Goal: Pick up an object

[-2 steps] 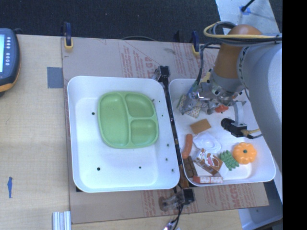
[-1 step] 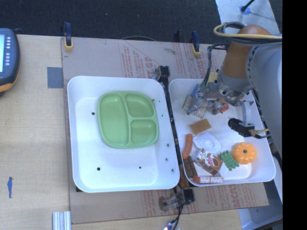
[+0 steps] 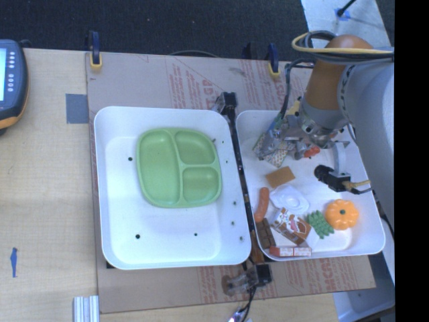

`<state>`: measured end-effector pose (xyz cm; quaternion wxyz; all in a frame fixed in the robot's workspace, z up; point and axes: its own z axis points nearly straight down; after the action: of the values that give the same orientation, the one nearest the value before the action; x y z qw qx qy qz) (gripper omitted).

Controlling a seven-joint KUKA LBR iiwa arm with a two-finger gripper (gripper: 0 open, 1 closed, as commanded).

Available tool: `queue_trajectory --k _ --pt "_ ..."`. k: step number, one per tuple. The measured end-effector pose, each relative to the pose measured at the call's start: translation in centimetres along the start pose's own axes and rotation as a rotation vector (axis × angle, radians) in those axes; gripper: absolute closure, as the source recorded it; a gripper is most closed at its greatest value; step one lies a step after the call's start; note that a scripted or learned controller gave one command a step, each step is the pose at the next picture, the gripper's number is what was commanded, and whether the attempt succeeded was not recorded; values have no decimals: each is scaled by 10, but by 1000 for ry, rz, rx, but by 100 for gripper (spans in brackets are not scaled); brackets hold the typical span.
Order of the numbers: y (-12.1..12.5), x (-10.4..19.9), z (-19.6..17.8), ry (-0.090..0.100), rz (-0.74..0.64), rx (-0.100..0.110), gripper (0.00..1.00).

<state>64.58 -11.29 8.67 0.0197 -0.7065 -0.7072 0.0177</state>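
Objects (image 3: pixel 289 198) fill the right-hand bin (image 3: pixel 362 239): a pumpkin (image 3: pixel 342 215), a tan block (image 3: pixel 279 177), a sausage (image 3: pixel 263 204), a crumpled wrapper (image 3: pixel 273 154). You see the tool (image 3: pixel 285 138) low at the far end, just over the wrapper, and you cannot tell if it is apart or together.

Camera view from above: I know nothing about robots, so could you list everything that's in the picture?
Left bin: one, white, bench left.
Right bin: one, white, beside it.
Divided plate: one, green, in left bin.
Pumpkin: one, orange, right bin, front.
Tan square: one, right bin, middle.
Sausage: one, orange-brown, by right bin's left wall.
Snack packet: one, brown and white, right bin, front.
Handheld controller: one, grey and yellow, far left.
Arm: one, grey and orange, over right bin's back.
Gripper: one, low over right bin's back.
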Motion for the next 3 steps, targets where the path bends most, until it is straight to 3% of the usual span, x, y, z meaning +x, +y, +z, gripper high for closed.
queue_trajectory --k 1,2,3 --pt "1 -14 0 11 -4 -1 0" --pt "9 -8 -6 -3 -4 -45 0" --pt "10 -6 -6 -3 -4 -48 0"
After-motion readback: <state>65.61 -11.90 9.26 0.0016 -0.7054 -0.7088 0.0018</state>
